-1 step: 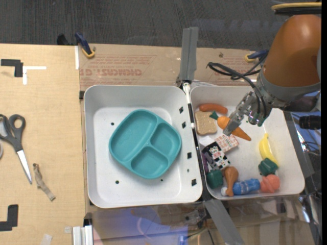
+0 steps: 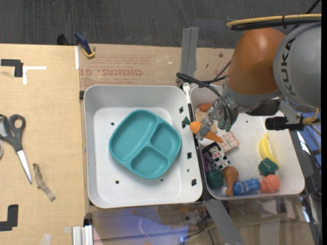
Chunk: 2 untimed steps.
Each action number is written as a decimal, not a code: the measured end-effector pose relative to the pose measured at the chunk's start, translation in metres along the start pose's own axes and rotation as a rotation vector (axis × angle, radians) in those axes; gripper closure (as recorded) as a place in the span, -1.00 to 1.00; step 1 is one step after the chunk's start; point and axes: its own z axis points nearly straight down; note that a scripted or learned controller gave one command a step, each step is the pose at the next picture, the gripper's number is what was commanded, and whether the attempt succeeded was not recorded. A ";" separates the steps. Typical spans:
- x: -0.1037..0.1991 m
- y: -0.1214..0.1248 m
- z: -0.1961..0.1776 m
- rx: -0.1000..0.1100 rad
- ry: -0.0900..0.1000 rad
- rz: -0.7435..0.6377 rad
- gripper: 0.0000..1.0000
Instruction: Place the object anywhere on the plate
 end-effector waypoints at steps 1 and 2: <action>0.076 0.059 -0.042 -0.001 -0.002 -0.101 1.00; 0.076 0.059 -0.042 -0.001 -0.002 -0.101 -1.00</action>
